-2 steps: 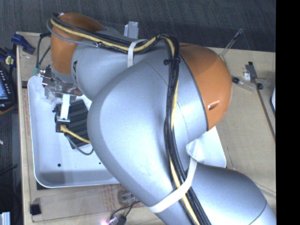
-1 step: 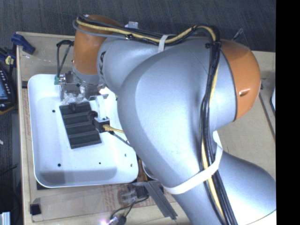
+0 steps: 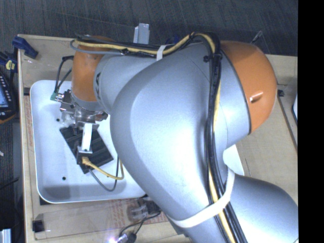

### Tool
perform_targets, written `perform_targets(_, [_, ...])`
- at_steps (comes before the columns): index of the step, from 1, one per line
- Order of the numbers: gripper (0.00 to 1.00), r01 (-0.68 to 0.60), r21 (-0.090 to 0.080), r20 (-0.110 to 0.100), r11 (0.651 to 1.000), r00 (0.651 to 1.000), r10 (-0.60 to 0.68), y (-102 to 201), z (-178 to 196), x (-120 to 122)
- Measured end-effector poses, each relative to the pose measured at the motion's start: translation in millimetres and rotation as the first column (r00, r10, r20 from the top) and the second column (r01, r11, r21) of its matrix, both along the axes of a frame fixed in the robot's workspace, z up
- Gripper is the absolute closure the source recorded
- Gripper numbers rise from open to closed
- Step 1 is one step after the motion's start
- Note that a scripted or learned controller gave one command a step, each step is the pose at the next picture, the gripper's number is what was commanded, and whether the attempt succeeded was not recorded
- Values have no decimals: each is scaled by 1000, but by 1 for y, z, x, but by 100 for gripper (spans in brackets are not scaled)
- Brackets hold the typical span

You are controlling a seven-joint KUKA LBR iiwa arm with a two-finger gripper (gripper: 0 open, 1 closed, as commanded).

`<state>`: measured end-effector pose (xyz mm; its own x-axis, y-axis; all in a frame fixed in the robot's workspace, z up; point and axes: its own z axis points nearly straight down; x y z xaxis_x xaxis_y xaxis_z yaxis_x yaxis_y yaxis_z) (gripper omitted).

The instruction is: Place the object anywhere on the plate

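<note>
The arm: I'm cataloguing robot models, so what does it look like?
The arm has smooth, rounded grey shells, an orange band above the wrist and an orange cap. Yellow and black cables run along it, tied by white straps.

The left bin (image 3: 50, 151) is sitting on the left part of the bench (image 3: 31, 65), with a sliver of the right bin (image 3: 295, 110) showing at the far right. The arm (image 3: 172, 120) is reaching in from the right, covering the bin's right side, and the gripper (image 3: 70, 114) is hanging over its far left part. A small speck (image 3: 64, 178) is lying in the bin's near left area. A clamp (image 3: 23, 45) is resting at the bench's far left corner, and a small block (image 3: 142, 33) is standing at its far edge.
</note>
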<state>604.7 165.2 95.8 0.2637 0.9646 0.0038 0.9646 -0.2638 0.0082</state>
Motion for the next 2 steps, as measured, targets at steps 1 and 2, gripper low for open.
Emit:
perform_targets(1, [100,-333,-2,-2,943,943,333,-51,0,-39])
perform_targets(2, [100,-501,-9,12,866,865,501,-50,4,-122])
